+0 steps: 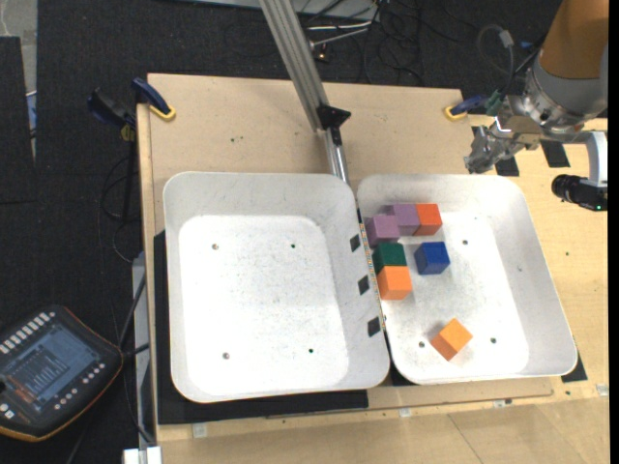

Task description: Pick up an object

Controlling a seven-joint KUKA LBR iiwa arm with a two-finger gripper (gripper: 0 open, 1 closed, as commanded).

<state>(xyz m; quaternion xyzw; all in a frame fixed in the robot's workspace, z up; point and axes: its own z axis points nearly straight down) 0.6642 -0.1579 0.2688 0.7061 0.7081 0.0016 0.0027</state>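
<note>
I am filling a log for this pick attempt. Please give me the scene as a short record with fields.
tool: above the right bin's far rim, nothing seen in it
right bin: holds all blocks
cluster by left wall: two purple blocks, orange-red block, green block, orange block
blue block: just right of the cluster
lone orange block: near front, tilted
left bin: beside the right bin

High fixed camera, slanting down over both bins (193,196).

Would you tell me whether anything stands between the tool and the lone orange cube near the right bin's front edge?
Nothing visible does. The tool hovers above the right white bin's far rim, and bare bin floor lies between it and the orange cube.
</note>
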